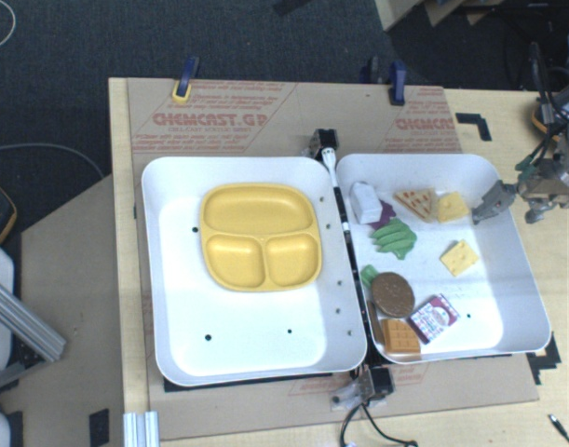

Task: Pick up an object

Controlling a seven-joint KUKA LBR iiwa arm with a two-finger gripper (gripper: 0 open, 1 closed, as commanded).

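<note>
the pincer (pixel 509 203), fingers spread and holding nothing, hovers at the right bin's (pixel 521 277) far edge; nearest pickable object, a yellow piece (pixel 452 207), lies just beside it. a centred, straight descent looks wisest.

Things around the bins

A yellow plastic clamp (pixel 182 81) and a blue plastic clamp (pixel 397 80) grip the tabletop's (pixel 265 119) far edge.

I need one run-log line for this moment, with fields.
gripper: over right white bin, upper right edge | nothing seen held | nearest: round yellow piece | yellow three-compartment plastic tray: left bin
</note>
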